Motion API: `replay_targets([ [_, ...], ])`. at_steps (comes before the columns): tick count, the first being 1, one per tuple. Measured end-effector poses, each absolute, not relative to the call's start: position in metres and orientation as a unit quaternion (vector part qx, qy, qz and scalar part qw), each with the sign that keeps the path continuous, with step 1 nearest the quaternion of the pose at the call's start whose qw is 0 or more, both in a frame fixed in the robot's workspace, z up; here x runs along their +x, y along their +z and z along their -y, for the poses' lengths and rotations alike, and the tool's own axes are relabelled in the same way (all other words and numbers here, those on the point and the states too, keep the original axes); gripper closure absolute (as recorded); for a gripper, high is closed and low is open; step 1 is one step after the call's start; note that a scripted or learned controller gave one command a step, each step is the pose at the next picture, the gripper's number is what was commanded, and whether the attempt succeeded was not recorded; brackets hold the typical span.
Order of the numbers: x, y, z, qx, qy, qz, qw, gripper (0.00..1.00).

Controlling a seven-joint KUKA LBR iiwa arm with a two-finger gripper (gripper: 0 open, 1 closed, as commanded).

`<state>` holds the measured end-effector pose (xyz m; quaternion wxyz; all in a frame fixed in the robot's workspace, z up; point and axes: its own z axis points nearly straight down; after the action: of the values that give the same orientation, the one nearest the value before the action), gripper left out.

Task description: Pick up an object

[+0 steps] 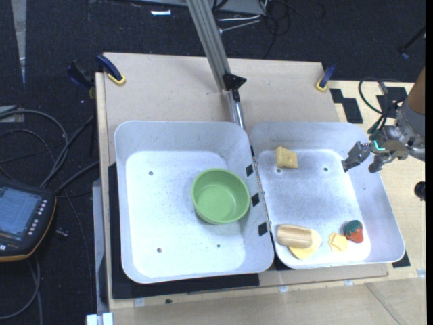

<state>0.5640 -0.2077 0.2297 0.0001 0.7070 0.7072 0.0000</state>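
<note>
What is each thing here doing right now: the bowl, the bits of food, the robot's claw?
Green bowl: upright, nothing in it, in the left bin.
Yellow block: lying loose near the far side of the right bin.
Bread roll: lying at the near side, on a yellow piece.
Strawberry: resting in the near right corner.
Gripper: open, over the right bin's right rim, holding nothing.

left bin (135,181) | right bin (379,208) | bench (169,87) | handheld screen (20,219) on floor

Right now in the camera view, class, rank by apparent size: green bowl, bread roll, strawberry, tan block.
1. green bowl
2. bread roll
3. tan block and strawberry look alike, so I leave them unranked.
</note>
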Motion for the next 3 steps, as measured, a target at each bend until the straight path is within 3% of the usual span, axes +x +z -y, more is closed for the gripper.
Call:
replay_targets([
  [1, 0.564, 0.23, 0.208, 0.707, 0.0, -0.707, 0.0, 0.0],
  [3, 0.576, 0.135, 0.199, 0.707, -0.001, -0.707, -0.002, 0.0],
])
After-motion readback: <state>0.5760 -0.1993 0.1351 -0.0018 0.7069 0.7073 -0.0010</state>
